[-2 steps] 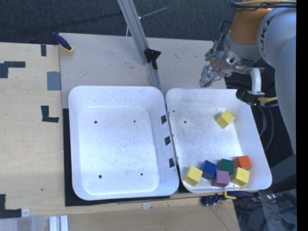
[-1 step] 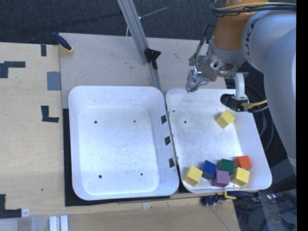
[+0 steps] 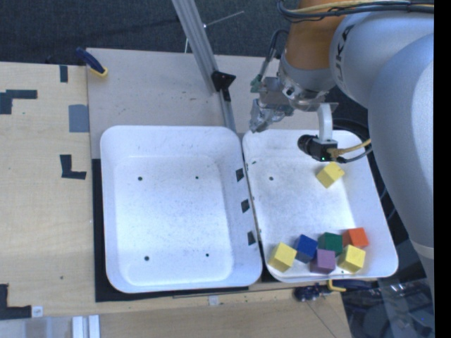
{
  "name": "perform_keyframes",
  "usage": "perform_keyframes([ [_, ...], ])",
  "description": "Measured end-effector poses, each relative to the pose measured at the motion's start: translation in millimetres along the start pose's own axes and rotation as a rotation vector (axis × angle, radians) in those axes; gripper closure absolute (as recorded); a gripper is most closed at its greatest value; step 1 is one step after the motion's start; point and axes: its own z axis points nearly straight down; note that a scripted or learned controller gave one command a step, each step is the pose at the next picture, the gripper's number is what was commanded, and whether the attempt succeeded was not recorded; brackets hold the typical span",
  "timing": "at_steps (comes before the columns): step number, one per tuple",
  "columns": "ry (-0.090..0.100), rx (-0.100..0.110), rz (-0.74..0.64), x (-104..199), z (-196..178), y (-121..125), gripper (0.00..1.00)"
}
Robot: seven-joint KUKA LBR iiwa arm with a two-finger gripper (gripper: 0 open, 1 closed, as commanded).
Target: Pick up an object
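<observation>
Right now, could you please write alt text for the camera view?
The gripper hangs above the right bin's far left corner. That bin holds a lone yellow cube and six coloured cubes clustered along its near edge.

Light wooden bench carrying two shallow white bins side by side on a black mat.

The left bin fills the centre of the frame, and the right bin touches it along their shared edge at centre right. The dark mat shows along the left and lower edges of the left bin. Dark tape marks lie on the wood at the left edge, with a grey patch above them. A blue and yellow clamp sits at the upper left, on the bench's far edge. A slanted metal bar runs from the top of the frame down to where the bins meet.
</observation>
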Motion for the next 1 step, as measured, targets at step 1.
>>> perform_keyframes([
  [1, 0.0, 0.003, 0.0, 57.4, 8.0, -8.1, 1.0],
])
